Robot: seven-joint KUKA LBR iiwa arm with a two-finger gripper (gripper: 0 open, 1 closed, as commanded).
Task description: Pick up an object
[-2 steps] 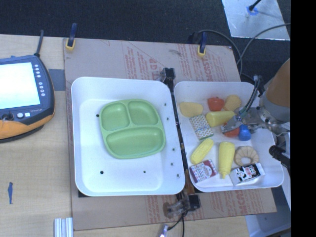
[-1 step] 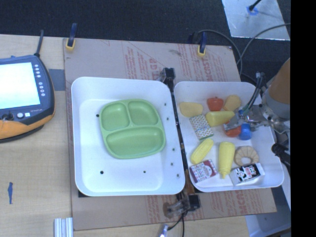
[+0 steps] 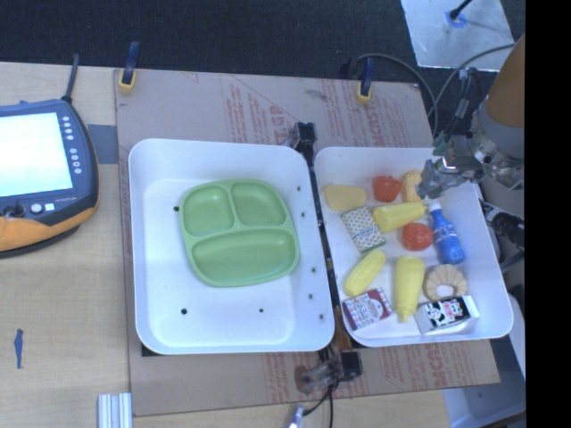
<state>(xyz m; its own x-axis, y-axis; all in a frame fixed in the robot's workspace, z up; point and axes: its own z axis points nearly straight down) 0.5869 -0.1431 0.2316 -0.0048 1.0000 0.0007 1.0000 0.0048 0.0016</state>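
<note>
Gripper (image 3: 434, 178) over right bin (image 3: 500, 279) | yellow piece (image 3: 410, 185) just beside

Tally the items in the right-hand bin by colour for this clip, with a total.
Yellow: 5 –
Red or orange-red: 2 –
Blue bottle: 1 –
Patterned packet: 1 –
Red-and-white carton: 1 –
Black-and-white carton: 1 –
Tan round piece: 1 –
Total: 12
</note>
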